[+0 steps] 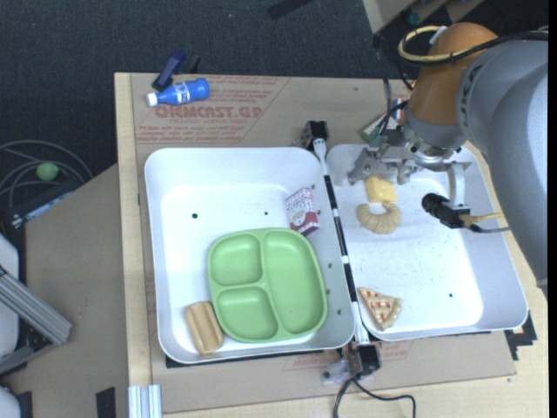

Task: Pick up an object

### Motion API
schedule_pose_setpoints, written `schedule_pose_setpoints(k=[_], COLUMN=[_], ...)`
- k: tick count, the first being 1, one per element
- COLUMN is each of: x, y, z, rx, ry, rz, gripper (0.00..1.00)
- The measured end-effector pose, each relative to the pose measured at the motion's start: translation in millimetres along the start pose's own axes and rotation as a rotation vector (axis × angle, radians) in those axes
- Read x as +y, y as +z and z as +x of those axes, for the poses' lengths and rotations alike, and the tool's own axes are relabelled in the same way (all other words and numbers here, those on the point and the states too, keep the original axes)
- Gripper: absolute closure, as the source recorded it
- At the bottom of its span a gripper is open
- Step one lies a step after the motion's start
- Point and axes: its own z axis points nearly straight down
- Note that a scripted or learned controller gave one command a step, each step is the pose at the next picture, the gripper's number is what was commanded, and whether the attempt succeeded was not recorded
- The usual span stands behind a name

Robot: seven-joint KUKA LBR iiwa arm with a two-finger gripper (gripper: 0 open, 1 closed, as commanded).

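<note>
Foreground, left bin (178,190): tan bun (202,326) beside green plate (264,283). Right bin (474,286): yellow piece (380,190) touching a tan ring (380,219), just under my gripper (381,171), whose opening I cannot tell; I should descend centred, avoiding the ring.

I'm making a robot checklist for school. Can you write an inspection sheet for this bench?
Surface: bench with a left bin and a right bin, both white.
Job's things: right bin holds yellow piece, tan ring, waffle wedge; left bin holds green plate, red-white packet, tan bun.
Clutter: blue bottle on the bench behind the left bin.
Grippers: gripper just over the yellow piece; grip unclear.
Cables: grey cables on the floor, left.
Surroundings: dark carpet, green ball.
</note>
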Motion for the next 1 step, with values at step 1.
schedule_pose_setpoints(k=[1], x=[-1.8], y=[12.3], z=[-0.7], rx=[0.003], ry=[0.002], rz=[0.007], gripper=[0.00])
